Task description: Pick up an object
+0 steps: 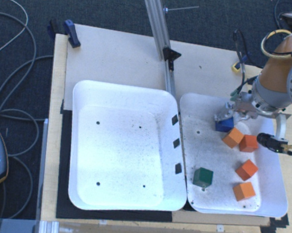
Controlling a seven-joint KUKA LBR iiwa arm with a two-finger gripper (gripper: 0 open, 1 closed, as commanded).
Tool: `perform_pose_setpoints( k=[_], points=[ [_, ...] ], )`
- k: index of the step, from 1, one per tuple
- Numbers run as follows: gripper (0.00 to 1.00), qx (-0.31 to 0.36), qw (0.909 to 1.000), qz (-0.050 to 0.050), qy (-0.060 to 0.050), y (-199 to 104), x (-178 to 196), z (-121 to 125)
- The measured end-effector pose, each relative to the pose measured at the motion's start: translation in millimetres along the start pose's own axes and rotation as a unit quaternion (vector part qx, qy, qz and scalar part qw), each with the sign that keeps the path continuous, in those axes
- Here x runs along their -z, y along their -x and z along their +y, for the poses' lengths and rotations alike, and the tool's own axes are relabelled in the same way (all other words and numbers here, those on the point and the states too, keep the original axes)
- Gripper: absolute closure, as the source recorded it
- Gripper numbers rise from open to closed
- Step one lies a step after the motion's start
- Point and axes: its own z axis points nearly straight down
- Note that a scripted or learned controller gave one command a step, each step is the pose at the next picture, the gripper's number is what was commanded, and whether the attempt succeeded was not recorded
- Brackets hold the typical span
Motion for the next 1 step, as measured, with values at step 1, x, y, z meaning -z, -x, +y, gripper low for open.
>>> perform_pose_setpoints(
  k=[1],
  points=[
    [1.0, 0.003, 1.0, 0.0, 0.005, -50.3, 74.1, 19.2]
  ],
)
